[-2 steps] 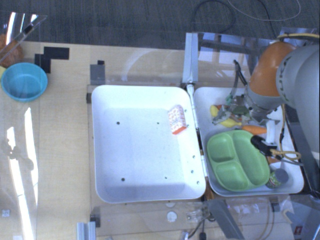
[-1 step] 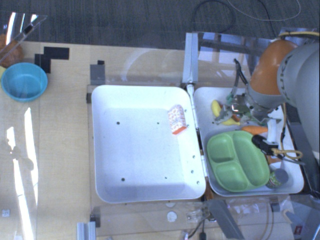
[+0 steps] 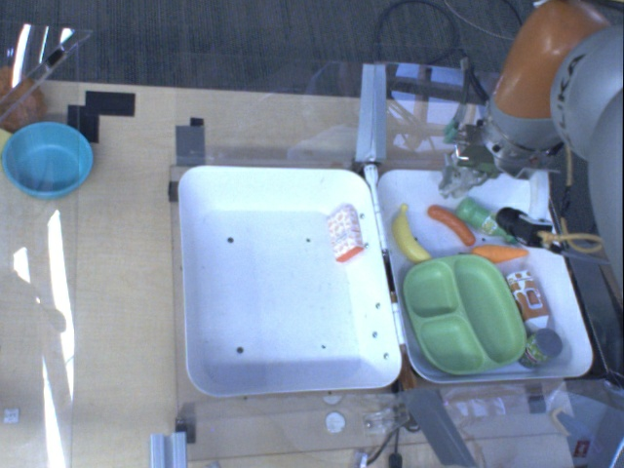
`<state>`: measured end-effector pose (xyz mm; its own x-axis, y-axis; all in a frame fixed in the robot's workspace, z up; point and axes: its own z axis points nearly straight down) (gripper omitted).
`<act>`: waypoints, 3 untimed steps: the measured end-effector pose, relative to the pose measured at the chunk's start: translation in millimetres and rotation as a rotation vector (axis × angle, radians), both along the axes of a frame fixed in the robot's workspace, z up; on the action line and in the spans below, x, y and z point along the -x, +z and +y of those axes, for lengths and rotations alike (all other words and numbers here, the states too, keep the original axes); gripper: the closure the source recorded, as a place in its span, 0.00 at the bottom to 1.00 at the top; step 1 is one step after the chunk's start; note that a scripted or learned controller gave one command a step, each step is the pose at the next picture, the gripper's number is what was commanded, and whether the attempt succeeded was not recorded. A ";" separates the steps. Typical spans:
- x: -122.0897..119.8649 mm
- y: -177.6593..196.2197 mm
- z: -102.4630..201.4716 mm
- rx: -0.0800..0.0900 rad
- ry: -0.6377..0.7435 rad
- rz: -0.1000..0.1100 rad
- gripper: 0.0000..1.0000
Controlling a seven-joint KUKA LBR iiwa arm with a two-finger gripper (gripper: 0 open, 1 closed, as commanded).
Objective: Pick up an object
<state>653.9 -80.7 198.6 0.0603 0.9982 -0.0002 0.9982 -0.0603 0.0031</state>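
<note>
End effector (image 3: 466, 169) is seen over the right bin's (image 3: 582, 344) far edge; whether it is clenched or released cannot be told, and nothing is seen grasped. Nearest target: the red-orange sausage-shaped item (image 3: 450, 224), just below it toward the camera, long axis diagonal. Banana (image 3: 408, 237) lies left of that, green tray (image 3: 464, 313) nearer the camera. A descent slightly toward the camera is judged necessary.
</note>
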 end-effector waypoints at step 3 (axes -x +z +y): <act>-4.2 -83.1 -12.4 0.000 0.166 -0.002 1.00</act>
